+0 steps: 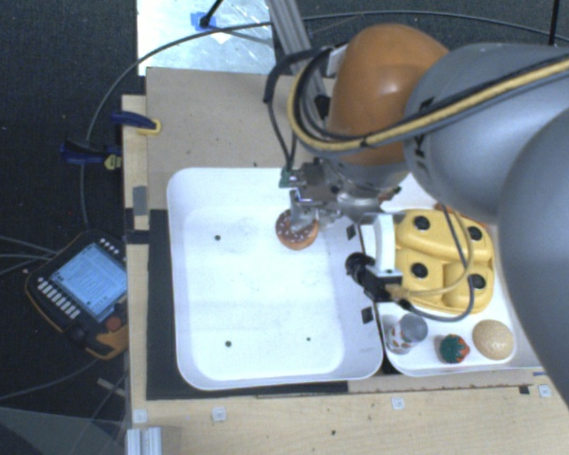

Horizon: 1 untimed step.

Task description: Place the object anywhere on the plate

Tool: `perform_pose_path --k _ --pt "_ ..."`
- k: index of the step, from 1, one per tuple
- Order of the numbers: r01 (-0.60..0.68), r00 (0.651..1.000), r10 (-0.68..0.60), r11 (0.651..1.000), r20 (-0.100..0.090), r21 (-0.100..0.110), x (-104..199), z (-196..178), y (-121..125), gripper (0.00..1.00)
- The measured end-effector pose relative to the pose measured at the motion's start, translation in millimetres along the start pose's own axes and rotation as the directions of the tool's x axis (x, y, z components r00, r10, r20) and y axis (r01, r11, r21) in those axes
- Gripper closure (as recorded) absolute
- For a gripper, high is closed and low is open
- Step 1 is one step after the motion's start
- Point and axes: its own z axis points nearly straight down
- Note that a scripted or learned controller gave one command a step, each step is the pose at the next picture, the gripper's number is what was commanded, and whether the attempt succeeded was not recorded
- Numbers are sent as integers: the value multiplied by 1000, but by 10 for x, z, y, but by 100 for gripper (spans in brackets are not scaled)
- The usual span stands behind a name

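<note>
My pincer (pixel 299 218) hangs over a doughnut (pixel 295 232), apparently gripping it; next, carry it to a plate.

white bins (pixel 199 349), yellow tray (pixel 446 254), perhaps brown-pink doughnut (pixel 297 232).

There are two white bins, the left bin (pixel 199 349) and the right bin (pixel 427 366), side by side on one counter (pixel 218 121). In the left bin I count one small round brown object (pixel 296 235). In the right bin I count four things: one yellow plate (pixel 427 254), one beige ball (pixel 493 337), one small green and red thing (pixel 453 349) and one small grey cup-like thing (pixel 410 331).
</note>
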Motion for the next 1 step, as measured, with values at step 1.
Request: perform_pose_path --k 1 --pt "-1 1000 1 1000 1 -1 522 94 -99 100"
